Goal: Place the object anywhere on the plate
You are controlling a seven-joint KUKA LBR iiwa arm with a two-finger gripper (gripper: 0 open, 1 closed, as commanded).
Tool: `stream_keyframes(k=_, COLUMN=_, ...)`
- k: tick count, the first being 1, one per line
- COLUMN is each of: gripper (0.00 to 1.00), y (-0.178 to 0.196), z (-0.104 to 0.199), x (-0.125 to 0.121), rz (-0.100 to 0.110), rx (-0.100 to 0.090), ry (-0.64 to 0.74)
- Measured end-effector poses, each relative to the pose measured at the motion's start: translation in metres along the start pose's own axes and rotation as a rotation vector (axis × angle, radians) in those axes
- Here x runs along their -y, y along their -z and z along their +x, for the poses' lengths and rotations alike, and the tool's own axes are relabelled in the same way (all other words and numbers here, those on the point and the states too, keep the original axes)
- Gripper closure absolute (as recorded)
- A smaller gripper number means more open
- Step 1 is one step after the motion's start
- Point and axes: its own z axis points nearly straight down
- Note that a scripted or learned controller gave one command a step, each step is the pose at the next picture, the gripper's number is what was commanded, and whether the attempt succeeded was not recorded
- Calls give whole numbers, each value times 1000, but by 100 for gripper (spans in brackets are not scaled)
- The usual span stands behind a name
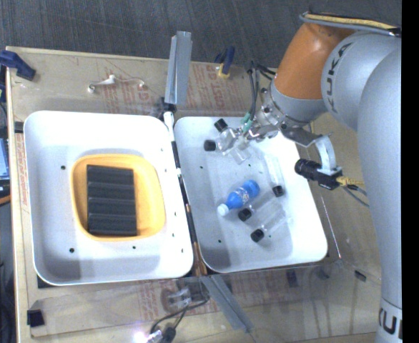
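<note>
A yellow plate (151,191) lies in the left bin (45,191), and a black ridged block (111,199) rests on its middle. In the right bin (202,227) a small blue bottle (241,194) with a white cap lies on its side near the centre. Clear bottles with black caps lie around it: one just below (269,225), one to its right (274,175). My gripper (232,140) hangs low over the far part of the right bin, above and apart from the blue bottle, next to small black-capped pieces (209,146).
The arm's orange band and grey wrist (317,63) reach in over the right bin's far right corner. A black cable fitting (317,171) sits over that bin's right rim. A metal bar (177,66) stands behind the bins, with clamps along the bench's far edge.
</note>
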Motion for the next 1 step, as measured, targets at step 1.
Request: stream_keyframes(k=1, gripper=0, y=0, z=0, x=0, rz=0, rx=0, ry=0)
